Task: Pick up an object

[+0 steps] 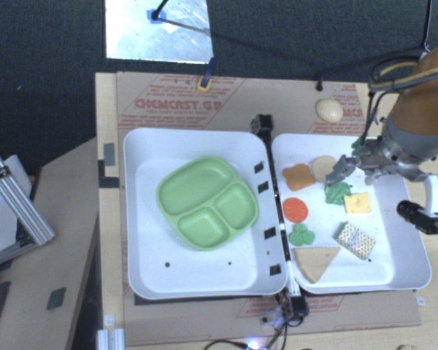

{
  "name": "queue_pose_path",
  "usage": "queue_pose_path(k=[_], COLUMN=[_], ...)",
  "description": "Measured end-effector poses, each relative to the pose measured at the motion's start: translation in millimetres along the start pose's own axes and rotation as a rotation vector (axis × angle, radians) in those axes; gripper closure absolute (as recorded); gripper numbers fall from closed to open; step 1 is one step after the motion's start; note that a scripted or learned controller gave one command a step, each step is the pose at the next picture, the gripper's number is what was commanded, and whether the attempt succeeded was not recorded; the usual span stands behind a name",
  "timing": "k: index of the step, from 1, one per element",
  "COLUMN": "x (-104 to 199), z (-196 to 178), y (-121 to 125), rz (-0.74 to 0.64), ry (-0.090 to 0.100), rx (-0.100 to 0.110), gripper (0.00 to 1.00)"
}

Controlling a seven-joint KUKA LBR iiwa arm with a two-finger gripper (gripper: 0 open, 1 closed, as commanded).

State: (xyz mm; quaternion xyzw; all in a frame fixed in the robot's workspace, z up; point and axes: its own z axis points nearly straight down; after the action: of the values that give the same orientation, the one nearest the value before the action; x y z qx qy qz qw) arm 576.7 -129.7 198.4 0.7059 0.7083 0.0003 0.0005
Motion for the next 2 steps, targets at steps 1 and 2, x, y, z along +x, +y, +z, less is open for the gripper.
queue_pose_path(k=[1,2], x=[-7.2,-0.9], z=[50.9,108.0], y=[6.9,13.8], rz=[0.002,-0.001], ry=[0.000,0.001], rx=[0.004,0.005], gripper=[0.00,0.00])
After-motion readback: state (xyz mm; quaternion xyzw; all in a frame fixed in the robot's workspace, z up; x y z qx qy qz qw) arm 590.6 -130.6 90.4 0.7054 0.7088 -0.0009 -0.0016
